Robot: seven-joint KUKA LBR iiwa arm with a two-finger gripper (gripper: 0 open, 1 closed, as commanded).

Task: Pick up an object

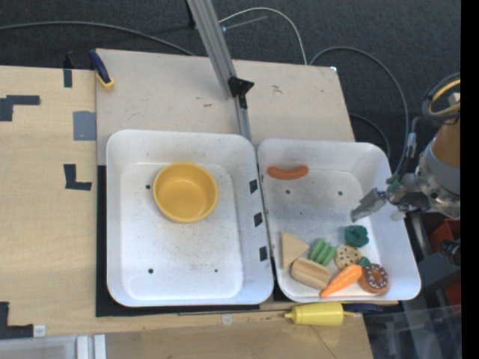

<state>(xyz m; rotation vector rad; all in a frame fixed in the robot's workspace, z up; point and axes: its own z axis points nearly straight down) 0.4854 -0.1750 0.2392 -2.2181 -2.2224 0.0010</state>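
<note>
The right bin (322, 154) holds a small sausage (288, 172) near its far rim. A cluster lies at its near right: a cheese wedge (292, 243), a green pepper piece (322, 251), a dark green broccoli (357, 235), a cookie (346, 256), a bread roll (310, 273), a carrot (341, 280) and a donut (373, 278). My gripper (367, 204) hangs over the bin's right side, just above the broccoli and apart from it, with nothing seen in it.
A yellow bowl (185, 191) sits in the left bin (127, 223). A yellow mustard bottle (318, 315) lies on the bench in front of the right bin. A grey pole (217, 43) slants over the bench behind the bins.
</note>
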